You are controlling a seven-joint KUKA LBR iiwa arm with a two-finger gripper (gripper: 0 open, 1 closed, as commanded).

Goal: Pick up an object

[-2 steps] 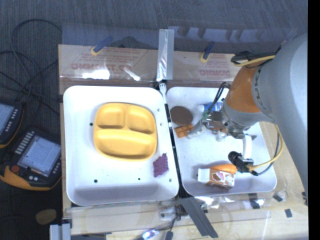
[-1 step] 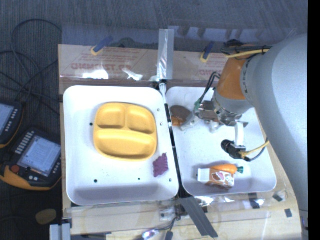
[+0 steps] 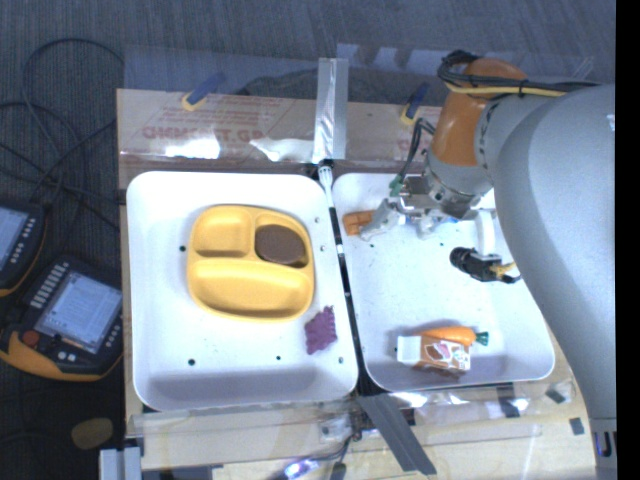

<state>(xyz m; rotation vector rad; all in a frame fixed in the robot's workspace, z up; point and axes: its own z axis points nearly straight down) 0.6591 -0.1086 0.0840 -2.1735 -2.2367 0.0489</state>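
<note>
My gripper (image 3: 400, 224) hangs low over the far left part of the right bin (image 3: 520, 358), open, with nothing between its fingers. Its left finger (image 3: 372, 228) is right beside a small orange piece (image 3: 356, 221) that lies against the bin's left wall. An orange and white carton (image 3: 438, 349) lies on its side near the front of the same bin. In the left bin (image 3: 160, 368), a purple grape bunch (image 3: 320, 329) lies by the right wall.
A yellow divided plate (image 3: 235, 268) sits in the middle of the left bin, with a brown round item (image 3: 281, 244) in its far right compartment. The grey arm (image 3: 560, 208) covers the right bin's right side.
</note>
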